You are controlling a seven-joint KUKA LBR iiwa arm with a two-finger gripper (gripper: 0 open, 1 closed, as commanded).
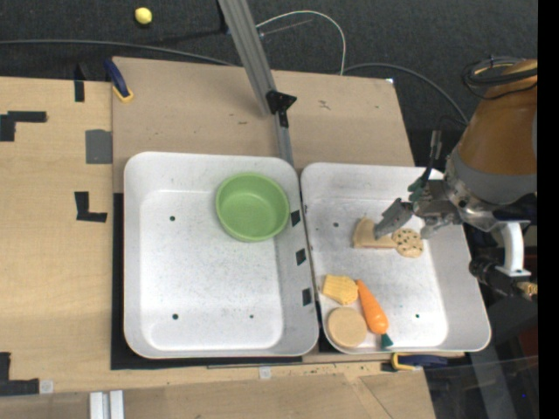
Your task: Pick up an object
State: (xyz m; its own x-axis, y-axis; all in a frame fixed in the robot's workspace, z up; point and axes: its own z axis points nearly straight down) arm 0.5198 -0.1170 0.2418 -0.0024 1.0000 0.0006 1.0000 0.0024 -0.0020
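My gripper [410,223] reaches in from the right and hangs low over the back of the right bin [437,321]. It looks open, one grey finger [389,220] slanting down onto the right end of a tan wedge [369,234]. A round speckled cookie [408,245] lies just below the gap between the fingers, touching the wedge. Nothing is held between them. At the bin's front left sit a yellow block [340,289], an orange carrot [373,309] and a round tan disc [347,327], close together.
A green bowl [252,206] stands at the back right of the left bin [175,260]. A grey pole [249,46] slants down to the ridge between the bins. A yellow ball [143,15] lies on the dark floor far behind.
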